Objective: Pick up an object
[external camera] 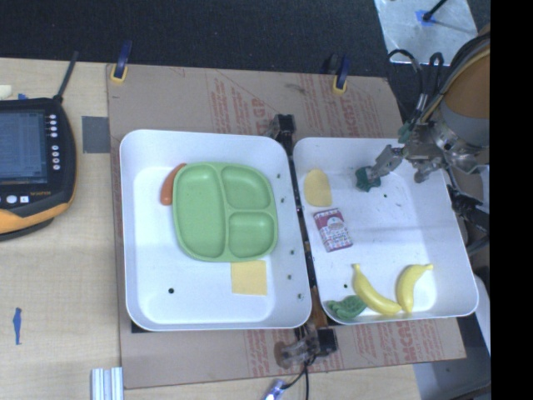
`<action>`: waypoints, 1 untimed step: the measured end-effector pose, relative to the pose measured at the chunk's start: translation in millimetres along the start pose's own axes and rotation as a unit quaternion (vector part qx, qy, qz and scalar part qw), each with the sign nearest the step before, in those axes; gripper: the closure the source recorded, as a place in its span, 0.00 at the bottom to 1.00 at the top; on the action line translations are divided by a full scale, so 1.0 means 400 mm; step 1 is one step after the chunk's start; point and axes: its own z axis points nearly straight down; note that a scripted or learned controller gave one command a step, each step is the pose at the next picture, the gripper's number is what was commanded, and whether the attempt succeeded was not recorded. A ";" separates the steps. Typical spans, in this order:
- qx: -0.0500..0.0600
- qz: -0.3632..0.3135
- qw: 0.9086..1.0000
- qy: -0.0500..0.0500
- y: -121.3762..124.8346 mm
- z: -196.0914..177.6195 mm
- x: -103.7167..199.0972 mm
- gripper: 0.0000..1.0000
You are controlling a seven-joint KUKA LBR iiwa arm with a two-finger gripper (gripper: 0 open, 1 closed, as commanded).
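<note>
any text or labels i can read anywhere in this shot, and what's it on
None of it reads clearly.
Cardboard sheet under the bins: repeated red print along its edges, too blurred to read.
Small red and white packet in the right bin: printed label, too small to read.
Handheld control pendant at the left edge: lit screen and buttons, no legible characters.

Small dark green object [366,178]: compact, irregular in outline, resting on the floor of the right-hand white bin [433,223] in its upper part. Position relative to the gripper [385,162]: directly at the fingertip end, on the side away from the wrist. Contact with the fingers cannot be determined.
</note>
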 end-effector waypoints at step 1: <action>0.001 -0.001 1.000 -0.001 0.092 0.209 -0.044 0.00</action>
